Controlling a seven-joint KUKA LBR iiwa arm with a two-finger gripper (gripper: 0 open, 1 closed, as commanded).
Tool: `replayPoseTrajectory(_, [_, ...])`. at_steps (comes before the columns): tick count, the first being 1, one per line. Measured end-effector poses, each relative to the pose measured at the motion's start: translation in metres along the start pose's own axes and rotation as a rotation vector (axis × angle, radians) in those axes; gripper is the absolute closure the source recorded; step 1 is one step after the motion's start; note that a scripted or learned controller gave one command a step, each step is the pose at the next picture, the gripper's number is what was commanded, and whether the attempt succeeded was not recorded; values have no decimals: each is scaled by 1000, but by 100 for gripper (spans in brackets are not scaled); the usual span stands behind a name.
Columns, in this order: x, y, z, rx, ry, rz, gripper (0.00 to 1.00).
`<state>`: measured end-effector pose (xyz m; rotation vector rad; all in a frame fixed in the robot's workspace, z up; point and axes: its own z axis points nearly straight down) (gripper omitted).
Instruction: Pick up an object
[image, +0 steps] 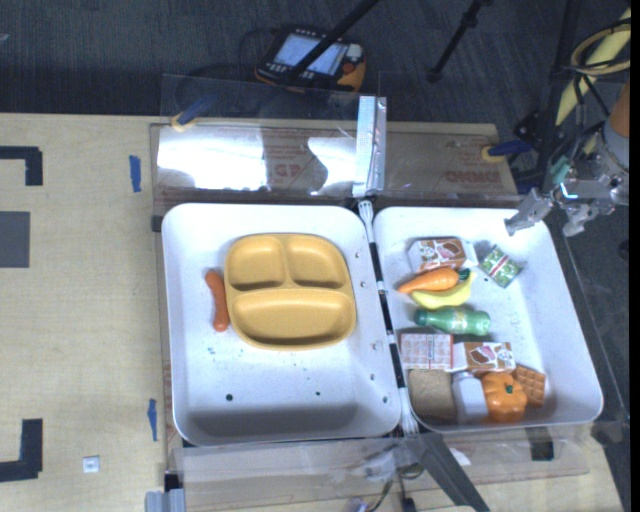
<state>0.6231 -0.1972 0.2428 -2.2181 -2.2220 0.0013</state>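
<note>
My gripper hangs above the far right corner of the right bin. It is open, and nothing sits between its fingers. Below and to its left lie several toy foods. A small green packet is nearest, then a brown carton, a carrot on a banana, and a green bottle. Nearer the front are a pink carton, a second carton, an orange pepper, a waffle and a bread slice.
The left bin holds a yellow divided plate with an orange sausage beside it. A clear upright panel stands behind the bins. A handheld pendant lies beyond it.
</note>
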Motion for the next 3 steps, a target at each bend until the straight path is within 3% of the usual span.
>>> replayPoseTrajectory(1, [1,13,151,-4,-2,-64,0])
replayPoseTrajectory(2, [2,14,140,-7,-3,-67,100])
replayPoseTrajectory(3, [76,-12,53,-3,-1,75,100])
